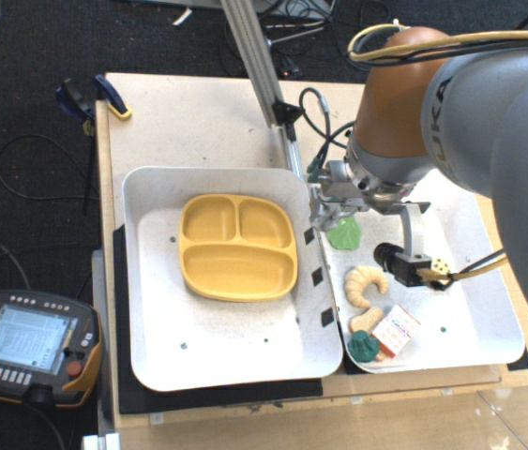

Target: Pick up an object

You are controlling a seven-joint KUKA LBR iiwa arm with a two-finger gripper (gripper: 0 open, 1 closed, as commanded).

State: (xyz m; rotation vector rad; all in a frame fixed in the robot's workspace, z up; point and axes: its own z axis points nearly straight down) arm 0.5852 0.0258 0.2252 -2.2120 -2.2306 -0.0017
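The arm is in from 3 o'clock and the gripper [332, 216] is down low at about 10 o'clock in the right bin [489, 317], hard by the wall it shares with the left bin [151, 298]. Just beside the tool, at its 5 o'clock, sits a light green lump [346, 234] — it looks like the target, though that is my read of it. Whether the tool is apart or together I cannot tell from this angle; the wrist covers it. Nothing shows clamped in it, so I would not call anything picked.

The rest of the right bin lies untouched. A pale curled piece [367, 285] sits at 8 o'clock, a dark green piece [365, 347] at 7 o'clock, and a red-and-white packet [396, 330] just beside that, touching or nearly so.

Over in the left bin, 1 yellow divided plate [238, 247] lies flat near the middle, well apart from the action.

So the score: the approach looks made and the tool is at the level of the things — but the grasp and the lift are both left to do, as far as this view shows.
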